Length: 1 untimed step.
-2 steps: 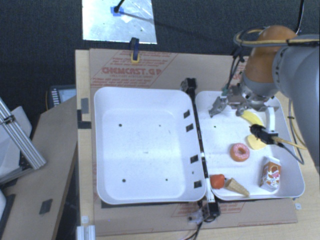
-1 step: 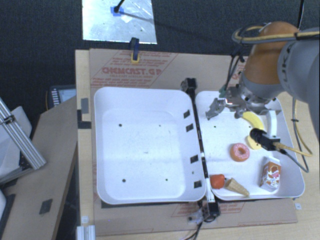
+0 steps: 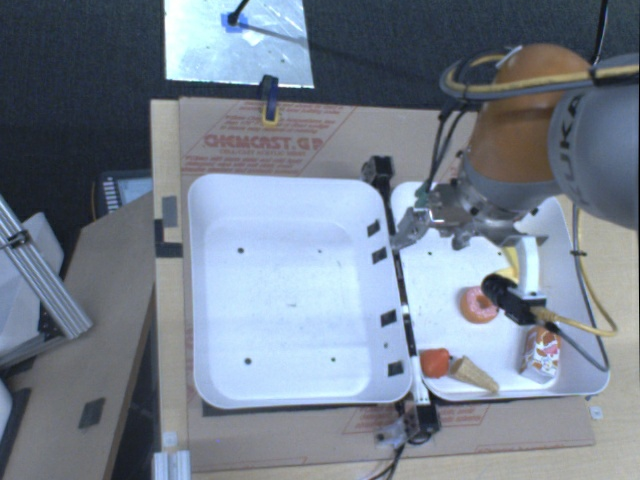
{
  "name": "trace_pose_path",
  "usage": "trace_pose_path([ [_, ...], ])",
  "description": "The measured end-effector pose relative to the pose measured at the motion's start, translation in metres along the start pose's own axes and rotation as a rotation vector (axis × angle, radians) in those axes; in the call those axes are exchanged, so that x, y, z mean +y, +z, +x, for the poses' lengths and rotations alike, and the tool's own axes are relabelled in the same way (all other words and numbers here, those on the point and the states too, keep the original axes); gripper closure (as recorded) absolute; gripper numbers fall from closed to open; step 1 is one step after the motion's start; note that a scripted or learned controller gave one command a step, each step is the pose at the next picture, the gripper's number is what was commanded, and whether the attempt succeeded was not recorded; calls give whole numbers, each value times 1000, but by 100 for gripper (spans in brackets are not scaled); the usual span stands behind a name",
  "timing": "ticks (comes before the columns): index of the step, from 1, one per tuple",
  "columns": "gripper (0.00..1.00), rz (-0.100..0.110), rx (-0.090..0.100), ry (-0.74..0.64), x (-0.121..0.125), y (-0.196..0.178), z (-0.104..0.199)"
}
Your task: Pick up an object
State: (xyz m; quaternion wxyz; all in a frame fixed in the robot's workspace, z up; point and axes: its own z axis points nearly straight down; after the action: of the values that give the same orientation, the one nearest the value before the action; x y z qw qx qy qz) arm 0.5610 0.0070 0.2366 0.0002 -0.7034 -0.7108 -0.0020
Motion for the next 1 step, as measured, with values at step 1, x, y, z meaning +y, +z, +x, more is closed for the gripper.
trace_pose_path([
  [1,0,-5,-5,5,86,10,-24],
])
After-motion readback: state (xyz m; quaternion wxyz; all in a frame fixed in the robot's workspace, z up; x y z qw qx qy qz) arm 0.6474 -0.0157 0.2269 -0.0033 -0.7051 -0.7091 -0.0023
